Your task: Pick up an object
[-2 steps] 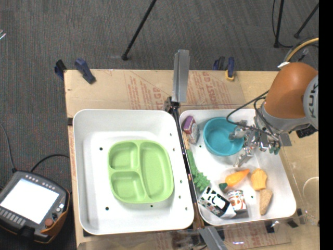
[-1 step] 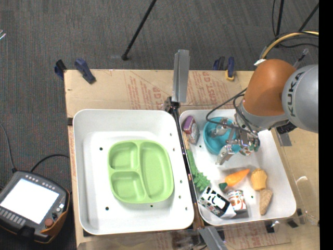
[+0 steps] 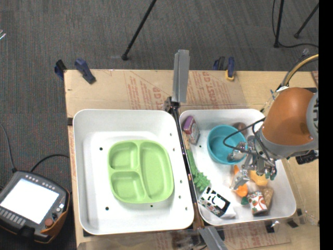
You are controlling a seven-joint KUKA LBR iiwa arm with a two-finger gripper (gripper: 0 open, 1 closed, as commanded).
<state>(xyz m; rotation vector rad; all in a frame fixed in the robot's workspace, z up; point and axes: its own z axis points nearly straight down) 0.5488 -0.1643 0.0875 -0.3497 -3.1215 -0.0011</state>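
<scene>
Beside the end effector (image 3: pixel 248 175), a carton's (image 3: pixel 257 202) label looks unreadable.

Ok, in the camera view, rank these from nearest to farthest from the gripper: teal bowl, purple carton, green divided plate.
From the gripper, low in the right bin:
1. Teal bowl, just up-left of it, same bin.
2. Purple carton, at the right bin's upper-left corner.
3. Green divided plate, across the divider in the left bin.
</scene>
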